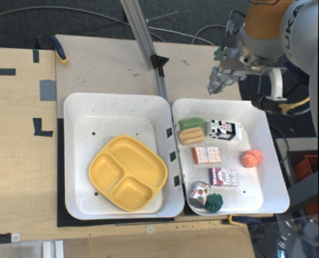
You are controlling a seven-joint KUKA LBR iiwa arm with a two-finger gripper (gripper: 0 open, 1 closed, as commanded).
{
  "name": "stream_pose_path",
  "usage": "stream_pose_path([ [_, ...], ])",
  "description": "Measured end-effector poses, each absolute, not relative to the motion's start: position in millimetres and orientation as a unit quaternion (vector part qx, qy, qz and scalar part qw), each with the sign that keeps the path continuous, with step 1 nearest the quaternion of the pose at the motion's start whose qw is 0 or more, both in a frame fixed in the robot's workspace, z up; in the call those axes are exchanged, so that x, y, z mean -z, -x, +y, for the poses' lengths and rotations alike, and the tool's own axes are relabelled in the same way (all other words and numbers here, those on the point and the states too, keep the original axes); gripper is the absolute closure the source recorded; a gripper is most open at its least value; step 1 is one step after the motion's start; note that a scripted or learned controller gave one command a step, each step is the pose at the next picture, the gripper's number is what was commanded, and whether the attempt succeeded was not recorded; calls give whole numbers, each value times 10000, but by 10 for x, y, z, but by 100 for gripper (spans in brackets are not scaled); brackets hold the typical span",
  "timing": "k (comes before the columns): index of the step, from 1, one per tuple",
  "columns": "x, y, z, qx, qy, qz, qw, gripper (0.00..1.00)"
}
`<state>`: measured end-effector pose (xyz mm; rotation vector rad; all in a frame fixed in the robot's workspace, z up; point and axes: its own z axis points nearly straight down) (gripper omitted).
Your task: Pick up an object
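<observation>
My gripper (217, 85) hangs above the far edge of the right bin (272, 160), with nothing seen between its fingers. Below it in that bin lie a green block (191, 123), a tan bun-like piece (191, 136) and a black-and-white carton (224, 129). Further forward are a pink-and-white box (207, 155), a salmon-coloured toy (251, 158), a purple-and-white box (223, 177), and a small round tin (200, 193) beside a dark green lump (214, 202).
The left bin (76, 144) holds a yellow divided plate (128, 172). A slanted metal post (139, 26) rises behind the bins, with its black base (159, 62) near the divide. Cables run across the dark floor at the back.
</observation>
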<state>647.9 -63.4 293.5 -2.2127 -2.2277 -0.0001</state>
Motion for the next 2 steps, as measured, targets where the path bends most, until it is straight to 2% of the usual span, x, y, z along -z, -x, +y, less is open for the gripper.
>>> stream_pose_path([
  [1, -2827, -6592, -204, -3, 7052, -7090, 6, 100],
  [2, -2660, -6623, 416, -9, 7046, -7096, 15, 100],
])
